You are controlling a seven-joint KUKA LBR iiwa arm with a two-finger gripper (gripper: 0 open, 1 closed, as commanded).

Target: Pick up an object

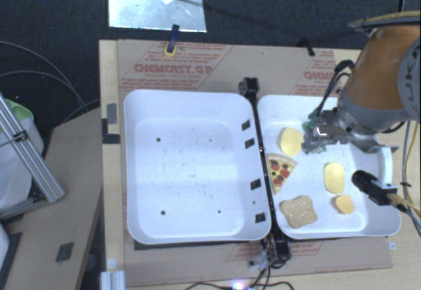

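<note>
Right bin point(388, 216) holds toast point(298, 211), pizza slice point(280, 170), yellow pieces point(334, 177).

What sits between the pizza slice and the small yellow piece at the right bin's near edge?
In the camera view, the toast slice lies roughly between the pizza slice and the small yellow piece, slightly nearer the front rim.

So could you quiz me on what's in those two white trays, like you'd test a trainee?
1. True or false: the claw hangs over the right bin.
2. How many food pieces lie in that bin?
3. Which piece lies nearest the divider between the bins: A the pizza slice, B the toast, C the small yellow piece?

Key: 1 true. 2 five: the pizza slice, the toast, the small yellow piece, a pale yellow piece beside the claw, and a yellow oval. 3 A.
</note>
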